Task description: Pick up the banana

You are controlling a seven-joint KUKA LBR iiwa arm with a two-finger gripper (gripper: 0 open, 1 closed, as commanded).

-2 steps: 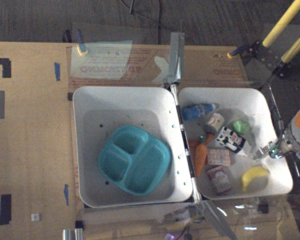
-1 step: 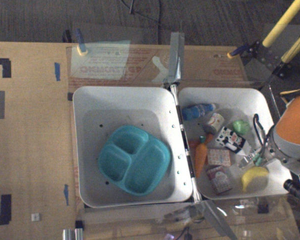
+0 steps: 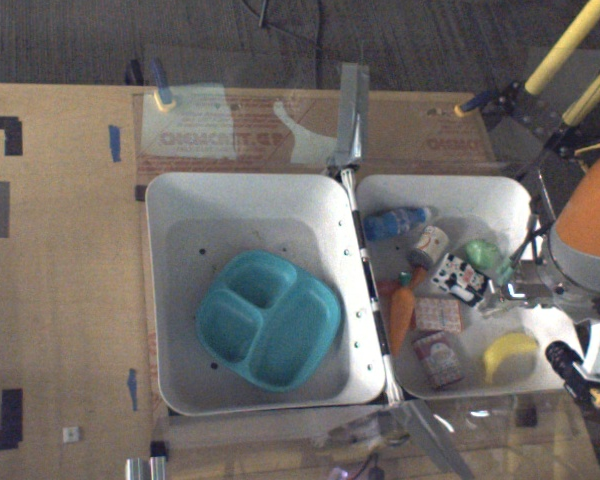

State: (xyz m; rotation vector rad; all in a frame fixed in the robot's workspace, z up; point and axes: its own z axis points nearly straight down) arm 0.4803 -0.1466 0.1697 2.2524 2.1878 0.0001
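Hand [image 3: 508, 290] hangs over the right bin [image 3: 500, 190], its body at the frame's right; whether it is spread or pressed together I cannot tell, as the tip is a blur of metal. Nothing is seen pinched in it. Banana [image 3: 509, 353] lies on the bin floor just below the hand in the camera view, toward the near wall, apart from the other items and curved with its back upward. Judgement: the step in hand is the approach. To do it well, bring the hand over the banana's middle, set the closing line across its short width rather than along the curve, and descend straight so the near wall is not struck; the free floor around it should leave room. Count, right bin: one banana, one carrot [image 3: 402, 316], one blue bottle [image 3: 394, 222], one small cup [image 3: 431, 244], one green object [image 3: 485, 255], one black-and-white patterned piece [image 3: 459, 279], two small boxes [image 3: 437, 315]. Left bin [image 3: 180, 196]: one teal divided plate [image 3: 269, 319], three compartments. Bins on the bench [image 3: 60, 268]: two.
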